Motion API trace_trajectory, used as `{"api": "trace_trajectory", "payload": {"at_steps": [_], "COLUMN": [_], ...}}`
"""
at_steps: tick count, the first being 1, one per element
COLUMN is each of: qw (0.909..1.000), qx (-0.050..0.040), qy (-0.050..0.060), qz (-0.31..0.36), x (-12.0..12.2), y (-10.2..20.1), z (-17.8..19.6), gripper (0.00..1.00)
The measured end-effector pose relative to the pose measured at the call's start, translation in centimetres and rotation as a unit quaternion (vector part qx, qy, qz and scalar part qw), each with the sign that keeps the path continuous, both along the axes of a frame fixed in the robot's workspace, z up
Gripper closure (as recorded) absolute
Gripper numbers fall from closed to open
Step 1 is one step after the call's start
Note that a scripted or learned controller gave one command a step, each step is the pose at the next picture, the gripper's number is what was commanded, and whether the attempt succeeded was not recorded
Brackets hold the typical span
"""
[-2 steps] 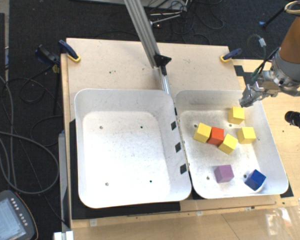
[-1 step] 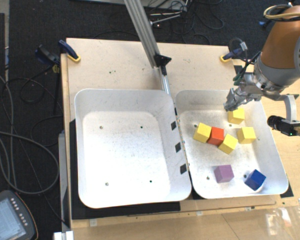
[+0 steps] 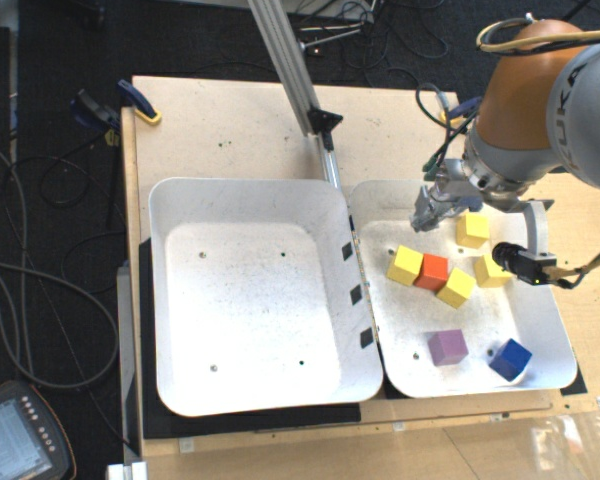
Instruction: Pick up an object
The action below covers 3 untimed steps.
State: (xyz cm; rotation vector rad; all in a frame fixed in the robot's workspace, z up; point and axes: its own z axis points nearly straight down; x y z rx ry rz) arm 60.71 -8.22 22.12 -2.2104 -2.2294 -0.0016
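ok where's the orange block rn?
In the right bin, upper middle: the orange block sits wedged between two yellow blocks, touching both, below and slightly left of the gripper.

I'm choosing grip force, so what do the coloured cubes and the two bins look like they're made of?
The cubes, such as the orange cube and purple cube, look like matte foam or painted wood: flat colour with no glints; which of the two is unclear. The left bin and right bin look like thin moulded white plastic with rounded rims, speckled with dirt.
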Motion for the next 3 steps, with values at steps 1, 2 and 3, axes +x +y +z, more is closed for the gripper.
{"api": "trace_trajectory", "payload": {"at_steps": [1,2,3], "qw": [1.0,1.0,1.0], "qx": [0.0001,0.0,0.0002], "qy": [0.0,0.001,-0.001], "qz": [0.0,0.0,0.0], "x": [-2.1,-3.4,-4.5], "y": [5.7,11.0,16.7], "z": [0.1,-0.7,1.0], "gripper": [1.0,1.0,1.0]}}
